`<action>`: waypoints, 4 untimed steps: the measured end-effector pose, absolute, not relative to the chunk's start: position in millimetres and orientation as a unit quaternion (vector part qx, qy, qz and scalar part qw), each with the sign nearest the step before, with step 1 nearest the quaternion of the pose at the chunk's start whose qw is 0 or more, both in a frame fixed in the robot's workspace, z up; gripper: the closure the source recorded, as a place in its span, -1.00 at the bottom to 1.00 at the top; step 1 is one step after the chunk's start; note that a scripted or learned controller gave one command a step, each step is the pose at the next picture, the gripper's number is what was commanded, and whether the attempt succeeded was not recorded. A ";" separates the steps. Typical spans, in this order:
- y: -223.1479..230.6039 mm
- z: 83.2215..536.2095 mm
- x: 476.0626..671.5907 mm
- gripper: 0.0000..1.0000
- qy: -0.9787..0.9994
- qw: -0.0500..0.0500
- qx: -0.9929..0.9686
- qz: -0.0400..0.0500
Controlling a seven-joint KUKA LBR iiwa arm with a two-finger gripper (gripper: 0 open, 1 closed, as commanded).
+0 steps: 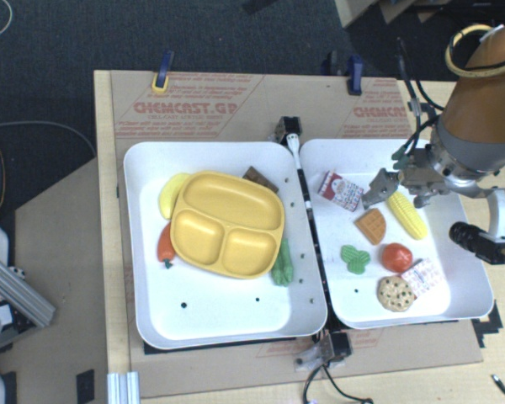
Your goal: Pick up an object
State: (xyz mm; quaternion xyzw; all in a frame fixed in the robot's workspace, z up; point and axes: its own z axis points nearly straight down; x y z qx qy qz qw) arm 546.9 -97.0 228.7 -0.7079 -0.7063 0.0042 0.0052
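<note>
Currently gripper [397,190] low over right bin [471,305] | fingers [379,190] apart, nothing clamped btwn | corn cob [407,214] touching/just below fingers | waffle [371,225] just below-left | red-white packet [341,191] to left | tomato [396,257], cookie [395,293], green piece [354,257] further down | yellow tray [226,224] well apart, left bin [143,251]

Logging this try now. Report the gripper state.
Gripper: over the right bin, beside the corn cob; open or closed cannot be told.
</note>
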 end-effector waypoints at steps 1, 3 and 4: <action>-96.7 235.5 549.5 -1.00 -0.707 0.000 -0.707 0.000; -91.6 148.0 546.2 -1.00 -0.707 0.002 -0.707 0.001; -96.1 94.7 535.8 -1.00 -0.707 0.003 -0.707 0.002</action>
